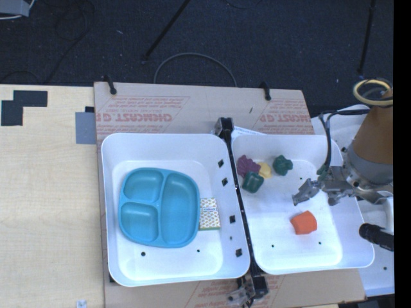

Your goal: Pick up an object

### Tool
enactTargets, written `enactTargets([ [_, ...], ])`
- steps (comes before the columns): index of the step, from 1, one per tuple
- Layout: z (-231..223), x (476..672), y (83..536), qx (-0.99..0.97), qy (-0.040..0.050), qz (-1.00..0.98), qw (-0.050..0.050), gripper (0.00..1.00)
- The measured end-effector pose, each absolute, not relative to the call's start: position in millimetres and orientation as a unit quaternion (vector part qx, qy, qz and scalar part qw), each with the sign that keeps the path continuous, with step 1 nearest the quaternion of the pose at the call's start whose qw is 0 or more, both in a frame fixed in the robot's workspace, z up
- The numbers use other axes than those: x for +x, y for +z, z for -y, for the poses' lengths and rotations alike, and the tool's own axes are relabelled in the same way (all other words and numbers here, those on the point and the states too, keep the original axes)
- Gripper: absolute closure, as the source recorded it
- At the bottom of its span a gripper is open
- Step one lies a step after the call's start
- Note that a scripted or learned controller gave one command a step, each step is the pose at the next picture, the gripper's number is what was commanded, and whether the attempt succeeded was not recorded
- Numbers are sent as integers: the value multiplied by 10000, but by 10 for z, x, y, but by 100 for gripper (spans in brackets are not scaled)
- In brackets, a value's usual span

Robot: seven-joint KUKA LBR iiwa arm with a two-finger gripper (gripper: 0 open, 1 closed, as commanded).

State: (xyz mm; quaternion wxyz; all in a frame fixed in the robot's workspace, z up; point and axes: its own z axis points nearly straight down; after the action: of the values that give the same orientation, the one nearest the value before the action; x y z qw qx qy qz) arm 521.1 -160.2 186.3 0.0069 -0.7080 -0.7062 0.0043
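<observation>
Camera view puts us above the bench, looking down at a slant on two shallow white bins set side by side on a cardboard sheet (199, 108). We see the arm (376, 140) reaching in from the right, its orange band above the grey wrist, and the gripper (309, 194) hanging over the right bin (321, 255), near that bin's right side. We cannot tell whether its fingers are spread or pressed together; the dark metal parts blur into one another from this angle, and we see nothing caught between them. Just below the gripper, apart from it, an orange block (304, 222) lies on the bin floor. Toward the upper left of the same bin we find a small cluster: a purple piece (245, 165), a yellow piece (263, 170) touching it, a dark green piece (252, 183) just below them, and another green piece (282, 165) a little to the right. In the left bin (115, 255) we see a blue divided plate (159, 206) with three compartments, and a small patterned packet (209, 213) lying just beside its right edge.
</observation>
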Motion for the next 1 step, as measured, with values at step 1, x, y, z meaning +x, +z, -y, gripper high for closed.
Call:
enactTargets([
  [1,1605,5240,1930,-7072,8,7070,19,0],
])
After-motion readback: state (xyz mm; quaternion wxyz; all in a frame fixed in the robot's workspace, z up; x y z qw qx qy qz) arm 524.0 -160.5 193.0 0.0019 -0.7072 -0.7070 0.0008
